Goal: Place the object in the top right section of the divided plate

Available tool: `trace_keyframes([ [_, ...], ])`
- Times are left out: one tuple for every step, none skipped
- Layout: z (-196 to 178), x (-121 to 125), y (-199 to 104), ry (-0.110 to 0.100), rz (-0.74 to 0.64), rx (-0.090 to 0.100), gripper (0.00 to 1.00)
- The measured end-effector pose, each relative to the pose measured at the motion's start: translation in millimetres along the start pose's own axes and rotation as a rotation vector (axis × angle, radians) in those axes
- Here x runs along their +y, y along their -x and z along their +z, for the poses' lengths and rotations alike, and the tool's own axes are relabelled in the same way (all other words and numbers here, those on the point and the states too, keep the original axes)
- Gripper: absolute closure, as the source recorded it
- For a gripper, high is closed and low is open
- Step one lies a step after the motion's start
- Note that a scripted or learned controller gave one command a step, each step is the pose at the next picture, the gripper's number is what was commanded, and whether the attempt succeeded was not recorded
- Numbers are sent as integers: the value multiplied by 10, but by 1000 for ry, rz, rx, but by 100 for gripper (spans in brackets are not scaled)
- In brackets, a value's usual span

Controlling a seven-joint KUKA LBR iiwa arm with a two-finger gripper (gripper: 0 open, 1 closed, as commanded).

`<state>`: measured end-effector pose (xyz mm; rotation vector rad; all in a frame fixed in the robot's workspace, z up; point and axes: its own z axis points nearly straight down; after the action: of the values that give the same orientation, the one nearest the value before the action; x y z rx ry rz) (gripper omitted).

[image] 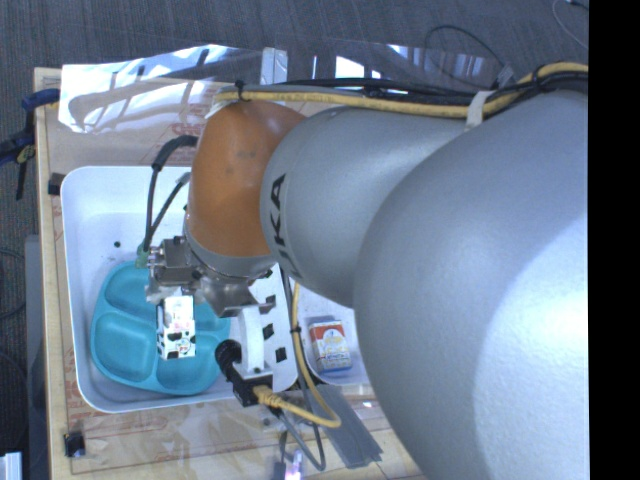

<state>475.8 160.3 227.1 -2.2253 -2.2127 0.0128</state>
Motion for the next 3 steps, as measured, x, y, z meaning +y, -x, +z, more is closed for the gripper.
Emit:
trace_keyframes([
  [-769,248,301,4,109,2,100],
  [83,-2,178,-1,154,0,100],
  [-160,576,454,6,-58,2,100],
])
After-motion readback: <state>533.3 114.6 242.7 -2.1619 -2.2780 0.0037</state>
